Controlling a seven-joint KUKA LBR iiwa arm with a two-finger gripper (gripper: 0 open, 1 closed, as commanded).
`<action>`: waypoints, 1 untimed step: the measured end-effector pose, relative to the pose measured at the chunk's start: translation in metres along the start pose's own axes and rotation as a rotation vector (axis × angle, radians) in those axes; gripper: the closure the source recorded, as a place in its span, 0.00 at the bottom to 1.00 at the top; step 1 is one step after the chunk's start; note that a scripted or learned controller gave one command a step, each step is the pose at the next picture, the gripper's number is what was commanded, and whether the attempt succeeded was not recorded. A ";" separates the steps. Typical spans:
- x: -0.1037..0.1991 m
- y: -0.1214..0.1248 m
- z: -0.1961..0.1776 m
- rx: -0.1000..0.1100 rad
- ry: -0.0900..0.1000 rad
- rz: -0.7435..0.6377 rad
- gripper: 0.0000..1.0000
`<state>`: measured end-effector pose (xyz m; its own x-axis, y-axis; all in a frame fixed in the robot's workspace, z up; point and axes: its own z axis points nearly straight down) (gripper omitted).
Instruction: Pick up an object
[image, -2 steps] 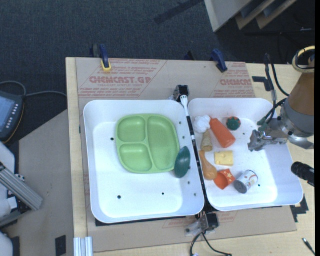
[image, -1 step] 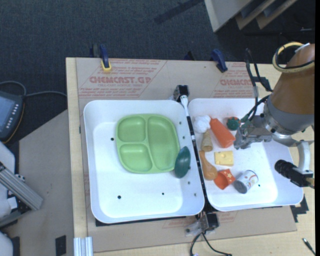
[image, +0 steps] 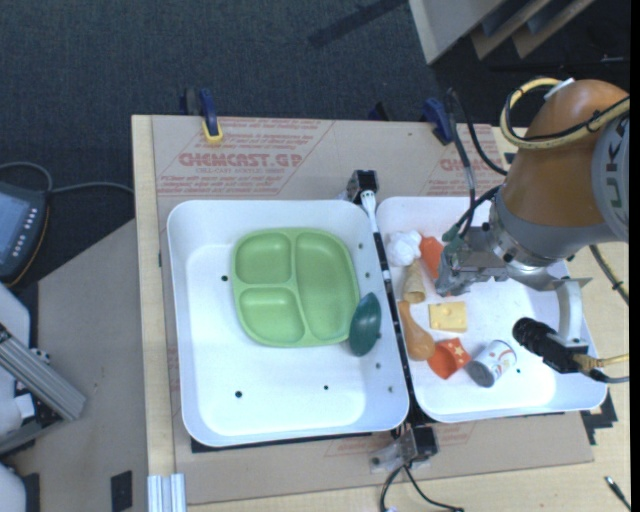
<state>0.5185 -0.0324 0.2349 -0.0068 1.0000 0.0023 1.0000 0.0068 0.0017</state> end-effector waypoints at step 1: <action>0.053 -0.012 0.014 0.006 0.000 0.001 1.00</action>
<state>0.5066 0.0202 0.2213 -0.0058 1.0000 0.0027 1.0000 0.0058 -0.0039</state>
